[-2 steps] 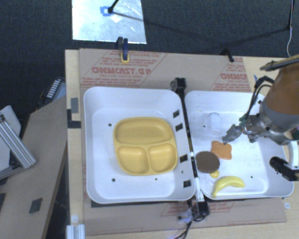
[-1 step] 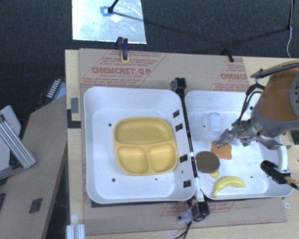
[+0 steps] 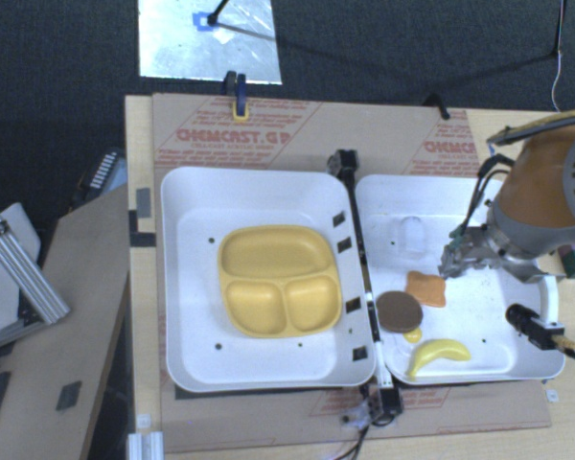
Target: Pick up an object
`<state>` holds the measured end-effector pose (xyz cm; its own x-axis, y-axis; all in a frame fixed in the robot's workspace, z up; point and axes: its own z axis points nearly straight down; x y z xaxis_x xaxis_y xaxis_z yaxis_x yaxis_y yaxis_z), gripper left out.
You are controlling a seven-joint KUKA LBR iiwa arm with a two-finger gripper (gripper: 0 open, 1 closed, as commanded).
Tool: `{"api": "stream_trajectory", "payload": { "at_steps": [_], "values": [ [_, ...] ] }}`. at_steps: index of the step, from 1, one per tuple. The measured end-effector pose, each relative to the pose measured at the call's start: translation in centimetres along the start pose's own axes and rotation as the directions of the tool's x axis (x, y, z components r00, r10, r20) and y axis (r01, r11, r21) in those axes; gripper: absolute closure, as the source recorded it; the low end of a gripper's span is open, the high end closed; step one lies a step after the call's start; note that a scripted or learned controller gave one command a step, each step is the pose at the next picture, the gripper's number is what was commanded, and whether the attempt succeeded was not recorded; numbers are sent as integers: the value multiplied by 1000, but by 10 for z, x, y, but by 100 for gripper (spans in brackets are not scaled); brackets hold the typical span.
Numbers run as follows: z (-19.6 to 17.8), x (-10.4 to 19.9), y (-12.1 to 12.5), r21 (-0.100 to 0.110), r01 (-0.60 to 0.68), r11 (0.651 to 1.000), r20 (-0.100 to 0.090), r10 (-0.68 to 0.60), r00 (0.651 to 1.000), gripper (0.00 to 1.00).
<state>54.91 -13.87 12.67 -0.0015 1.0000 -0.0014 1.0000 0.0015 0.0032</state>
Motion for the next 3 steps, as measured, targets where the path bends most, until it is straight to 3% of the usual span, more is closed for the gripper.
{"api": "stream_trajectory", "payload": {
  "at_steps": [3],
  "values": [
    [-133, -10, -6, -3, 3, 1000, 0, -3, 1000, 100]
  ]
}}
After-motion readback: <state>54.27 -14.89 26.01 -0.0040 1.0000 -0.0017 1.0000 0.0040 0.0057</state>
